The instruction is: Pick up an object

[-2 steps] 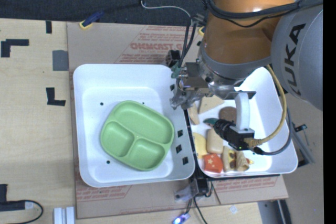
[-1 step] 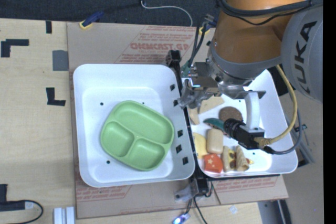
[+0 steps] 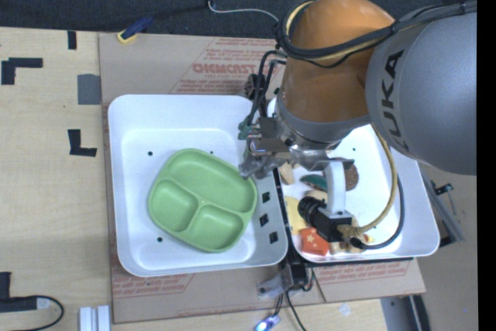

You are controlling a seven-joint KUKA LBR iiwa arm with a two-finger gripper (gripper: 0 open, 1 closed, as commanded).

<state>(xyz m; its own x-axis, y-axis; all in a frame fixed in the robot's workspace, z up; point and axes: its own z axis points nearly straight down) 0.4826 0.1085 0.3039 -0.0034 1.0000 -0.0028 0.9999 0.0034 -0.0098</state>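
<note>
Dark carpet lies behind the bench, and brown cardboard (image 3: 155,66) lies under both bins. Inside the left bin (image 3: 124,167) rests a green divided plate (image 3: 201,201). Inside the right bin (image 3: 411,236) are a red block (image 3: 314,242) and a yellow piece (image 3: 293,209). Over the wall between the bins hangs the gripper (image 3: 254,159), just beside the plate's right edge; if it is wide or narrow, I cannot tell.

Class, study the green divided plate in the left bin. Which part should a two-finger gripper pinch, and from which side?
Probably its raised rim, from above at the left edge. The green divided plate lies flat, so one finger drops inside a compartment, one outside; the left bin shows bare floor there, while the plate's right edge crowds the wall.
</note>
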